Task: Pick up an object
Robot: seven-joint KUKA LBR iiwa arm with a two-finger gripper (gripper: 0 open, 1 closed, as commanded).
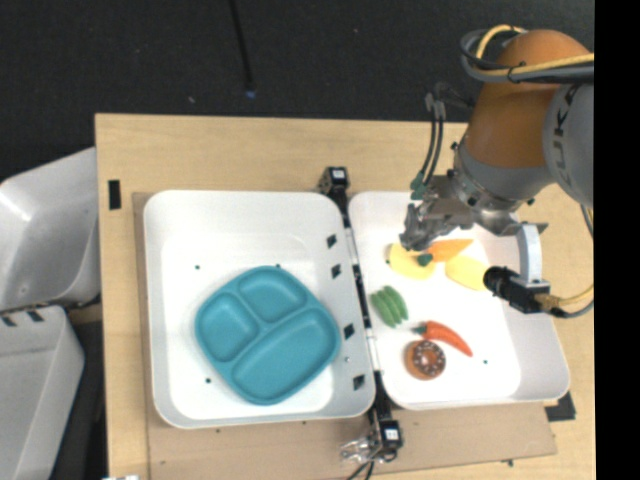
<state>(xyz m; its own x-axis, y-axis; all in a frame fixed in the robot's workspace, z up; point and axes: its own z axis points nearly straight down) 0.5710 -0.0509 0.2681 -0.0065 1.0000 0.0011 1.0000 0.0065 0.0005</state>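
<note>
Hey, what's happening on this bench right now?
A robot arm reaches in over the right bin, its gripper down among toy foods: a yellow piece, an orange carrot, a green vegetable, a red pepper and a donut. The left bin holds a teal divided plate.

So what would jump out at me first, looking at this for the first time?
Probably the big blue divided plate lying alone in the left bin. Then the grey and orange arm, its gripper low over a cluster of toy foods in the right bin: yellow pieces, a carrot, a chocolate donut.
</note>
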